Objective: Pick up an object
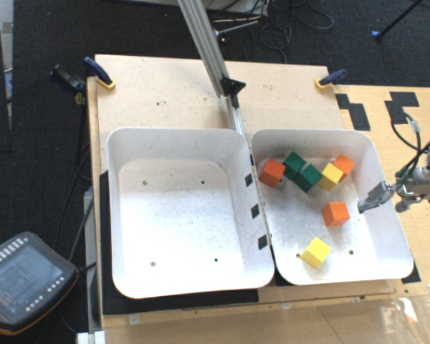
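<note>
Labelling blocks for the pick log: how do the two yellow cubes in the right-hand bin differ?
The yellow cube near the front lies alone on bare bin floor; the yellow cube at the back is packed into a cluster, touching a dark green block and an orange block. The front one lies nearer the camera, the back one toward the far wall. Both are small yellow cubes in the right white bin.

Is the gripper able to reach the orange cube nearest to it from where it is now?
Probably yes. The gripper sits at the right bin's right wall, and the orange cube lies just beside it with bare floor between; no other cube stands in the way.
</note>
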`<act>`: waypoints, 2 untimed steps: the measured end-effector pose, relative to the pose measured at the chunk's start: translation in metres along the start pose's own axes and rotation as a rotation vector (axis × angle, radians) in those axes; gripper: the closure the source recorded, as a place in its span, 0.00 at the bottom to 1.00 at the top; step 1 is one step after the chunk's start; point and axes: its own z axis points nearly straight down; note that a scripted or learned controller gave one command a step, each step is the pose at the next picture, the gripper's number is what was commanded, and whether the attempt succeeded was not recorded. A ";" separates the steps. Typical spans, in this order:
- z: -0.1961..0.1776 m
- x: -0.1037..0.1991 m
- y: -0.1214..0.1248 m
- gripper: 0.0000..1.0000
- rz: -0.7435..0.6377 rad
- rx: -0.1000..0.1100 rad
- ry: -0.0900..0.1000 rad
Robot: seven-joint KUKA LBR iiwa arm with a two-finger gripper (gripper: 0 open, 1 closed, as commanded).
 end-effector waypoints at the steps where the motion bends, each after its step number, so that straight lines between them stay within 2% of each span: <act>1: -0.002 0.000 0.001 0.00 0.000 -0.005 -0.002; 2: 0.048 0.006 0.010 0.00 0.000 0.000 0.000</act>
